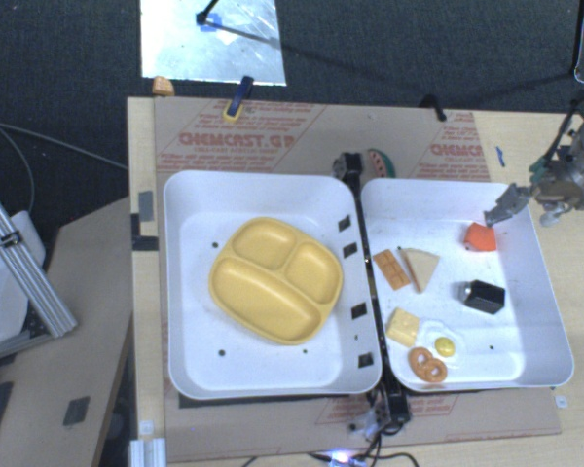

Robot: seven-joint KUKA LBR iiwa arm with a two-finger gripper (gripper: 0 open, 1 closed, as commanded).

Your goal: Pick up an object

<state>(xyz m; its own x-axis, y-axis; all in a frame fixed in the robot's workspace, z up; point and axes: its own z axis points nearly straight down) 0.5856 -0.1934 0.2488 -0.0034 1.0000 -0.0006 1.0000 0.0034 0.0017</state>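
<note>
The right bin (540, 290) holds several small items. An orange block (480, 237) lies near its upper right, and a black block (484, 297) sits below that. Toward the bin's left are a tan wedge (423, 264), a brown ridged cracker (393, 269), a yellow cheese square (403, 327), a pretzel (427, 365) and a small yellow piece (444, 345). My gripper (507, 205) hangs at the bin's upper right edge, just above and to the right of the orange block, with nothing seen in it.
The left bin (190, 261) holds a yellow divided plate (276, 278). A black divider with clips (360, 261) runs between the bins. A shiny sheet (212, 25) lies on the floor beyond the bench. A metal frame (15, 261) stands at the left.
</note>
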